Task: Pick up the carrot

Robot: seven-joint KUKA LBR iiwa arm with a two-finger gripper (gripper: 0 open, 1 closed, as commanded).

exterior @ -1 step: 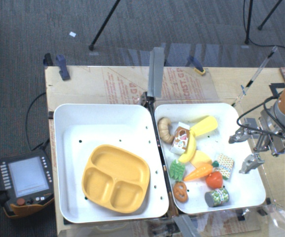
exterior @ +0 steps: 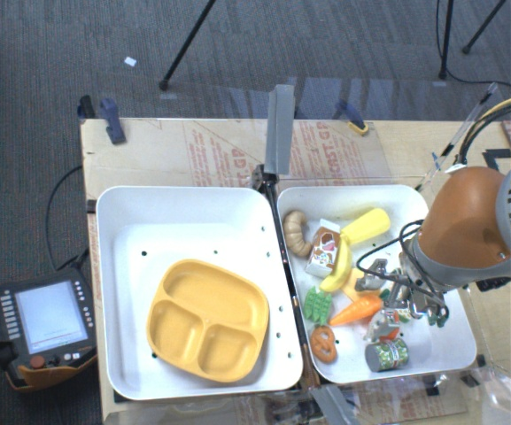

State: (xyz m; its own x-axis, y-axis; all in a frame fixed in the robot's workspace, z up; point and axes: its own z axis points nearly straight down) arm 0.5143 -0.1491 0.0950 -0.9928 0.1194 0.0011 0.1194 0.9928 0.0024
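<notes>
Two white bins sit side by side on the worktop [exterior: 193, 153], seen from above at a slant. Left bin [exterior: 122, 237]: holds one yellow divided tray [exterior: 207, 320], lying flat in the lower middle of that bin. Right bin [exterior: 450, 348]: cluttered with toy food. Carrot [exterior: 358, 310] lies roughly in the middle of the right bin, orange, pointed end toward the left, tilted slightly up to the right; its thick end sits just at the tool. Green leafy piece [exterior: 318, 305] is just left of the carrot tip. Pretzel [exterior: 323, 343] is below that, near the bin's lower left corner. Banana [exterior: 338, 268] is above the carrot, with a small red and white carton [exterior: 323, 251] beside it on the left and a yellow block [exterior: 366, 226] above it. Brown curved pastry [exterior: 296, 233] is at the bin's upper left. Small green can [exterior: 386, 355] lies on its side near the lower edge, below the tool.

Arm comes in from frame right, orange band [exterior: 464, 224] over the right bin's right side. Tool [exterior: 398, 304] is down in the bin, just right of the carrot's thick end, amid cables and dark hardware. Can't tell whether the tool is spread or pressed together; too cluttered there. Can't tell either whether it touches the carrot.

Teach pendant [exterior: 44, 330] sits on the floor at lower left of the frame.
</notes>
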